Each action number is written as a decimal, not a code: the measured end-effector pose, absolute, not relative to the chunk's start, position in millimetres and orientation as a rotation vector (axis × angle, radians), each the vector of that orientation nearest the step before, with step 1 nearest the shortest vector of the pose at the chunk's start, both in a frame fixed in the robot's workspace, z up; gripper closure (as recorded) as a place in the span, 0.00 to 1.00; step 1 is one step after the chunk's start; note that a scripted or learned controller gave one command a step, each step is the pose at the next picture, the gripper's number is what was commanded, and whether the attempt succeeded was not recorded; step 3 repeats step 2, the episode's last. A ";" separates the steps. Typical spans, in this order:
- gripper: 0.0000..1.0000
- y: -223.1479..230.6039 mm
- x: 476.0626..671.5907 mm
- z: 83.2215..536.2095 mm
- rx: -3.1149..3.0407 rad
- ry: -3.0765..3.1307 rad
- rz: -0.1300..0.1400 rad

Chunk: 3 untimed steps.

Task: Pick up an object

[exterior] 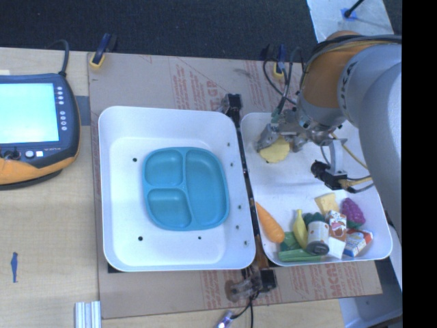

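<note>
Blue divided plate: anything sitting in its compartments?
No. The blue divided plate in the left bin shows bare blue in all three compartments; the toy food lies in the right bin.

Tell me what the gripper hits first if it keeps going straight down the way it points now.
Most likely the yellow object right beneath the gripper in the right bin; depth from this slanted view is uncertain.

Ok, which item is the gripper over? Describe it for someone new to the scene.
Find the right-hand white bin. At its far end, apart from the pile at the near end, a pale yellow rounded piece lies just under the gripper. Nothing else lies beside it.
</note>
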State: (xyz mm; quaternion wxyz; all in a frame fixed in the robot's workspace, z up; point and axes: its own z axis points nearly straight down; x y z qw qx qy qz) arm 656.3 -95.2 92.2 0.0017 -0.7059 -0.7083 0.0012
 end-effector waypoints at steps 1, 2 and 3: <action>0.00 -92.5 656.1 92.1 -2.214 -2.223 0.004; 0.00 -98.1 656.3 92.2 -2.217 -2.222 0.003; 0.00 -98.1 656.3 92.2 -2.217 -2.222 0.003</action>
